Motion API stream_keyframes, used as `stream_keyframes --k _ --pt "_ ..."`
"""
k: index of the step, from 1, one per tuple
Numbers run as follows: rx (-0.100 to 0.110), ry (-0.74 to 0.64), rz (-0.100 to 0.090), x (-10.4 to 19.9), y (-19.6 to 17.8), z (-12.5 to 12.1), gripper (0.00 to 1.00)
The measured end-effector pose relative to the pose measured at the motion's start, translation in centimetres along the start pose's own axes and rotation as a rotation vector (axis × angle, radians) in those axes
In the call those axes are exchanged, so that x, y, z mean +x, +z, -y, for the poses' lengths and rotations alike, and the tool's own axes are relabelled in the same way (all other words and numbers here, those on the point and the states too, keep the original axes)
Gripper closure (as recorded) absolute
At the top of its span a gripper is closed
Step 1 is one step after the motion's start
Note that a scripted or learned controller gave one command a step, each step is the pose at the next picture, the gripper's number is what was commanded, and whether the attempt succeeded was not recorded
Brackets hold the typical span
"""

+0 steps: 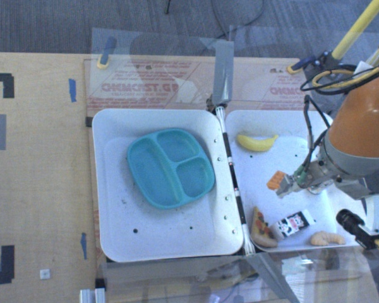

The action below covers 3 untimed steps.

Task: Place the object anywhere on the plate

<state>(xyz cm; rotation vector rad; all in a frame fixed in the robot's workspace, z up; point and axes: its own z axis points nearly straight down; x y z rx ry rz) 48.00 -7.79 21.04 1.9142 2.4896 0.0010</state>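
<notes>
The hand (283,189) is clenched on a small ridged orange piece (276,180), well apart from the teal plate (170,167).

Teal plate (170,167) in L bin (114,232) (three compartments); gripper (289,185) over R bin (290,147).

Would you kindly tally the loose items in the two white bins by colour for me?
Teal: 1, the divided plate in the left bin
Yellow: 1, the banana
Orange: 1, the small orange piece at the gripper
Black and white: 1, the small carton
Tan: 1, the curled piece
Tan and red: 1, the pizza slice
Total: 6
</notes>
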Motion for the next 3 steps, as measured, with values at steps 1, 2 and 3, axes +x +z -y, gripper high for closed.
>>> stream_keyframes --k 1,2,3 --pt "0.001 0.05 0.0 10.6 -6.2 -6.0 1.0" --pt "0.001 0.021 0.001 16.6 -0.4 -12.2 1.0" --pt "0.001 0.02 0.0 16.6 -0.4 -12.2 0.0"
